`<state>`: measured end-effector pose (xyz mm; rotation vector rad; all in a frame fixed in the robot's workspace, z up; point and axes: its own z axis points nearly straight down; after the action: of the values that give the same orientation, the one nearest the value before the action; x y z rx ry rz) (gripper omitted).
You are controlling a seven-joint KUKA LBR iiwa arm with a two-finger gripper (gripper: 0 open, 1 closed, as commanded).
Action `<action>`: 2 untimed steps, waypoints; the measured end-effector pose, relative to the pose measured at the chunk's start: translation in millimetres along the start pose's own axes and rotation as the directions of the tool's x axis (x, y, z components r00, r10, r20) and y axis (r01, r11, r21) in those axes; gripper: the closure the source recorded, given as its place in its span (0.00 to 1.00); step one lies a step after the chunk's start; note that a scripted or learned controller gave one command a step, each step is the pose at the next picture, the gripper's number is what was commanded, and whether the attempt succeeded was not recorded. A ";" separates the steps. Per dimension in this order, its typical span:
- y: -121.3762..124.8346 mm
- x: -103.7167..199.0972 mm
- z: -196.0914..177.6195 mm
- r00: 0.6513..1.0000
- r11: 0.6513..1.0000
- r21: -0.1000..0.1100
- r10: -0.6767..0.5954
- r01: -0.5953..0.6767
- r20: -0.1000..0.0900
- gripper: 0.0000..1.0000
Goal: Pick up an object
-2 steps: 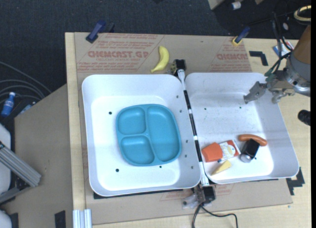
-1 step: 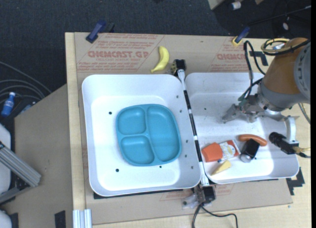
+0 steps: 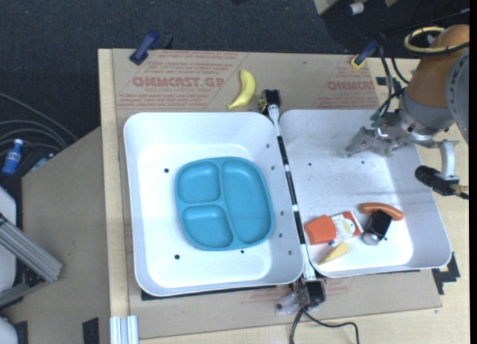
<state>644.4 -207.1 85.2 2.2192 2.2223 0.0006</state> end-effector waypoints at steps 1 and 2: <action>-36.4 30.2 0.5 1.000 1.000 0.002 0.001 -0.001 -0.002 0.00; -102.6 32.0 0.8 1.000 1.000 0.003 0.002 -0.002 -0.001 0.00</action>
<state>541.7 -175.2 84.3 2.2241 2.2223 -0.0017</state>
